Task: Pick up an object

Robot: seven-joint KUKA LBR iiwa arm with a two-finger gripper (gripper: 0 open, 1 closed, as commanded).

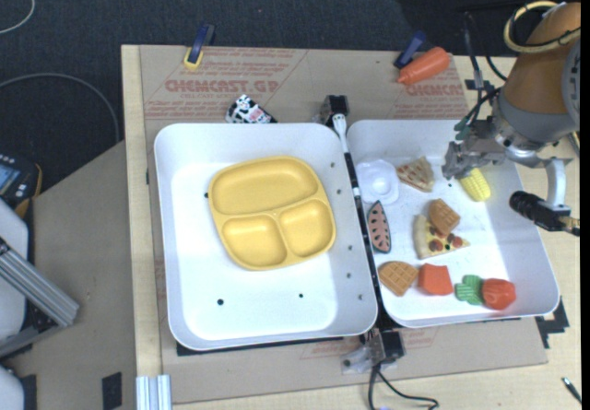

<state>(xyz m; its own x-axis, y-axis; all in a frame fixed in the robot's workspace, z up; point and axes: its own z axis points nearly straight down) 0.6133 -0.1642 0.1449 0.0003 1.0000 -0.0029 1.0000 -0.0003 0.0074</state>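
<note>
Yellow corn (475, 184) lies beside the lowered end effector (458, 162), finger state indeterminable; approach step, next needing a closing grip.

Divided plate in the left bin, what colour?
Yellow, seen in the camera view: divided plate.

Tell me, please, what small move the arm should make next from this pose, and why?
Probably a short descent. The two-finger gripper hangs over the right white bin, beside the yellow toy corn cob, with nothing visibly held. The tan sandwich wedge lies just to its left, so nudging toward the corn first seems safer.
</note>
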